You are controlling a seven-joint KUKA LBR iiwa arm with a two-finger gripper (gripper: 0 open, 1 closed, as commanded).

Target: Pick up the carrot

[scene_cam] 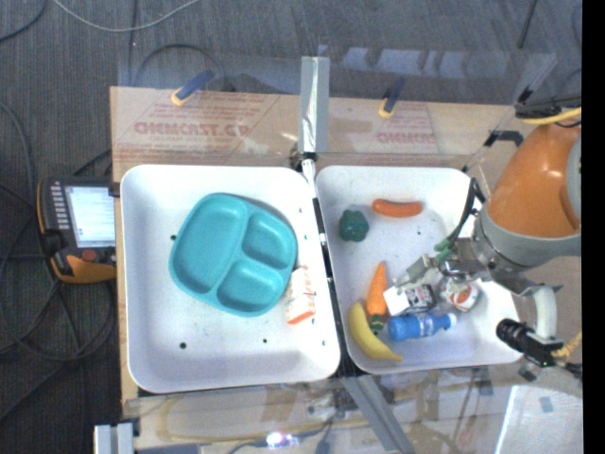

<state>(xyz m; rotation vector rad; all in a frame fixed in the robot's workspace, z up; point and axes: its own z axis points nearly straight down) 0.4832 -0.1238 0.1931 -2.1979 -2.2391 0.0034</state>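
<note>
In the left bin (151, 348) I see a teal divided plate (234, 252) and, just beside its lower right edge, a small white and orange packet (301, 296) against the bin wall. None of that matters for my grasp, so I leave it alone.

Crossing the divider into the right bin (444, 348), I find the carrot (378, 289) in the lower left part, lying almost upright in the view, its narrow tip toward the top and its green end at the bottom. A banana (370, 334) curves just beside it on the left, touching or nearly so, and a blue bottle (420, 326) lies just to its lower right. A dark green pepper (354, 225) and an orange sausage (398, 208) sit farther up, well apart.

The end effector (427, 274) hovers just right of the carrot, above a white tag and clutter; I cannot tell how its fingers stand.

I judge the approach is not finished. I would shift left, align the closing direction across the carrot's width, and descend on its upper half, away from banana and bottle.
</note>
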